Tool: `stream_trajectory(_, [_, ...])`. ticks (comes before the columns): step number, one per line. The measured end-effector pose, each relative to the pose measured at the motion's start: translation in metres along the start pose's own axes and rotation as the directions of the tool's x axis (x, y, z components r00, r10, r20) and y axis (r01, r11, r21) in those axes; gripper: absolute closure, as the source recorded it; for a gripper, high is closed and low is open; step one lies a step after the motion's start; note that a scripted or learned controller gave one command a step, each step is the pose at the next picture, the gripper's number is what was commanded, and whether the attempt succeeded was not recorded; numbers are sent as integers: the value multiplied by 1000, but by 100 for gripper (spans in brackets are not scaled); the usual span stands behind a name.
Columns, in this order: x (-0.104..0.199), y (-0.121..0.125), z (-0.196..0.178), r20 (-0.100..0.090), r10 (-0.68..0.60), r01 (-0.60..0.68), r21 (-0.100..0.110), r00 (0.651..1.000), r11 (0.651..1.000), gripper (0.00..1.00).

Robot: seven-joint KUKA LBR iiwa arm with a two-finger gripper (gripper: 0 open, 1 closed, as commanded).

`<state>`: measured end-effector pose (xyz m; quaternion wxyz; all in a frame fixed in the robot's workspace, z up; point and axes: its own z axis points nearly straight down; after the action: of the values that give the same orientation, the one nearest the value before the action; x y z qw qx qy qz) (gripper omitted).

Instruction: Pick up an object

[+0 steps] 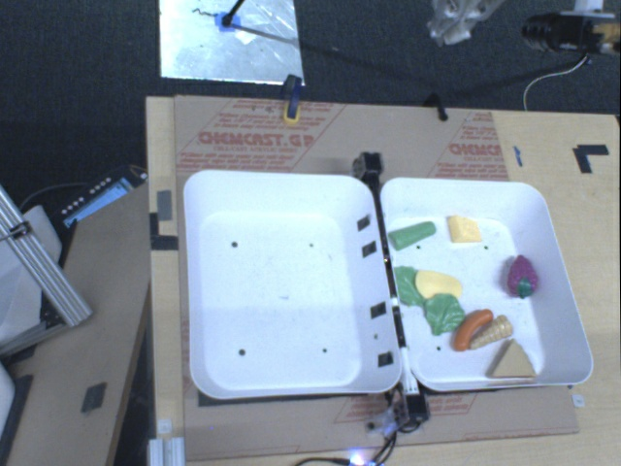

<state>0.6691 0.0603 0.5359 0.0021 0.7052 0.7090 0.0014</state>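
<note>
From above, the worktop (243, 124) carries a brown cardboard sheet (408, 129) printed in red; the lettering near the far edge reads something like "CHEMCAST GP", twice over, though it is too faint to be sure. Two white bins sit side by side on it. The left bin (204, 260) reaches towards the worktop's left edge. The right bin (553, 260) holds all the toy food: a green pod (412, 233) and a yellow cheese block (464, 229) near its far edge, a purple eggplant (521, 275) by its right wall, a yellow piece (438, 283) over green leafy pieces (443, 312) at the middle, an orange carrot (473, 328) touching a cream corn cob (495, 331), and a tan wedge (510, 361) in the near right corner. Black clips (383, 309) line the seam between the bins. A yellow-and-blue clamp (291, 100) sits at the worktop's far edge, beside a silver sheet (194, 27) on the floor. The gripper (464, 13) hangs well beyond the far edge, apart from everything; I cannot tell how it stands.
</note>
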Motion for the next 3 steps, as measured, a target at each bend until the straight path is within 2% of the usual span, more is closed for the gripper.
stream_trajectory(3, [-41,-1,1,-1,5,-5,2,1000,1000,100])
